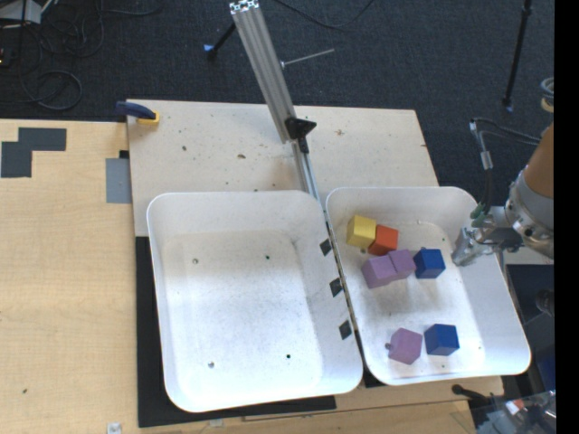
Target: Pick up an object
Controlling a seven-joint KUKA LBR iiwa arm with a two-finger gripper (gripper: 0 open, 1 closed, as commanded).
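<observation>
The bench (362, 147) carries two shallow white bins side by side. The left bin (181, 233) lies beside the right bin (493, 324), which holds all the blocks. The arm (534, 202) reaches in from the right, its gripper (463, 250) over the right bin's right side; whether it is open or closed cannot be told. At the far end a yellow block (362, 231) touches an orange block (385, 239); just nearer, a purple block (387, 268) adjoins a blue block (429, 262). Near the front edge sit another purple block (405, 344) and another blue block (441, 339).
</observation>
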